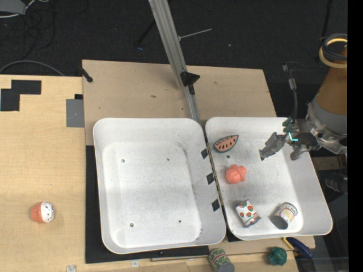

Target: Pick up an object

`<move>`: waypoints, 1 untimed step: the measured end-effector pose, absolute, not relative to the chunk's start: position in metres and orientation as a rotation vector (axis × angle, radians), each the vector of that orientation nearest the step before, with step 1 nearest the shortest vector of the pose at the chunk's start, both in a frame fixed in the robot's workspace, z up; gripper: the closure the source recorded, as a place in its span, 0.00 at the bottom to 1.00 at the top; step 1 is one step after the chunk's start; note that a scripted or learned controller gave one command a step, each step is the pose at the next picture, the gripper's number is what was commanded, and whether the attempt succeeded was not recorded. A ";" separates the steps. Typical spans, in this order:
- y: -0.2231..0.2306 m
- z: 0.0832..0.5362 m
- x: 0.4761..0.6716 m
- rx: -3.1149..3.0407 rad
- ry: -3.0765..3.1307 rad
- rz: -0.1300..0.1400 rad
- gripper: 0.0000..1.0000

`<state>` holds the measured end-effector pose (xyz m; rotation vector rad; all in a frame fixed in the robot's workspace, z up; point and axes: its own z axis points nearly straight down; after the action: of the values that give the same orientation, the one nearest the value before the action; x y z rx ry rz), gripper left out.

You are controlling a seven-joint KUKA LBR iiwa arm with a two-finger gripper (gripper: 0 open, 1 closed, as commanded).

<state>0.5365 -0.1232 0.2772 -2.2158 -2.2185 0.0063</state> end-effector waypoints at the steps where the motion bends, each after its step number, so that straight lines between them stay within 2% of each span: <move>1: -0.124 0.279 0.537 -2.221 -2.218 0.002 0.00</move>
<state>0.5370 -0.1241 0.2791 -2.2212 -2.2183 0.0019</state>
